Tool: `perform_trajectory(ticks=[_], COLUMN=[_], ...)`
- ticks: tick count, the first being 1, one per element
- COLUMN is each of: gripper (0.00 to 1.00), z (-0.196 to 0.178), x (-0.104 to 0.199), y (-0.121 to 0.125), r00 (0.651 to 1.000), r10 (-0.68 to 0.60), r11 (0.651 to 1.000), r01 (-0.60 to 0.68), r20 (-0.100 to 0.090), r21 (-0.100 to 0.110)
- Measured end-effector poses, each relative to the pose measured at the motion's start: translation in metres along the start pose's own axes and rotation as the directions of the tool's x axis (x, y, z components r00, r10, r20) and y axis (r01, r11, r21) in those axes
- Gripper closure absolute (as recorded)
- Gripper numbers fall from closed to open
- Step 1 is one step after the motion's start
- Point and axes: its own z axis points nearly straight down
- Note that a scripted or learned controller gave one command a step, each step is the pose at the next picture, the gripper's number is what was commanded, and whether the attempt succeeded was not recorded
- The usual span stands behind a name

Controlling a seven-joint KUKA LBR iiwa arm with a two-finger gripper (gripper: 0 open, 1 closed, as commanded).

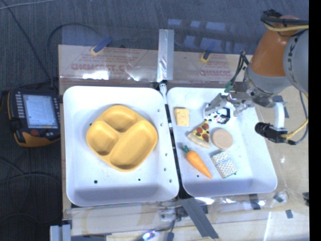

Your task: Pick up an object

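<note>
The arm [281, 49] leans in from the right, grey with its orange band, and hangs its gripper [226, 104] over the far part of the right bin [261, 179]; I judge this to be the approach, the pick itself not yet made; how the jaws stand I cannot tell, and nothing sits visibly in their grasp.

Just under the gripper lies a small black-and-white object [219, 116], the likeliest target; beside it a pizza slice [200, 133] and a round tan disc [222, 138] nearly touch one another; a square cracker [182, 117] sits near the bin's left wall; a carrot [196, 163] lies aslant toward the near side, with a small patterned packet [223, 164] just beside it. The pieces crowd together, so the next move, to my eye, calls for a straight descent squarely over one item, lest a neighbour be nudged.

The left bin [75, 185] holds a yellow three-part dish [122, 136], well apart from the work. Both bins rest on a bench covered with cardboard [115, 62], taped down the middle with silver tape [164, 54]; a teach pendant [34, 117] lies on the dark carpet [50, 14] to the left, its cables trailing off.
</note>
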Motion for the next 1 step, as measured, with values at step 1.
perform_trajectory(ticks=[1], gripper=[0.00], z=[0.1124], x=[0.0008], y=[0.0054], r00=[0.995], r10=[-0.101], r11=[0.995], r01=[0.101], r20=[0.001], r21=[-0.002])
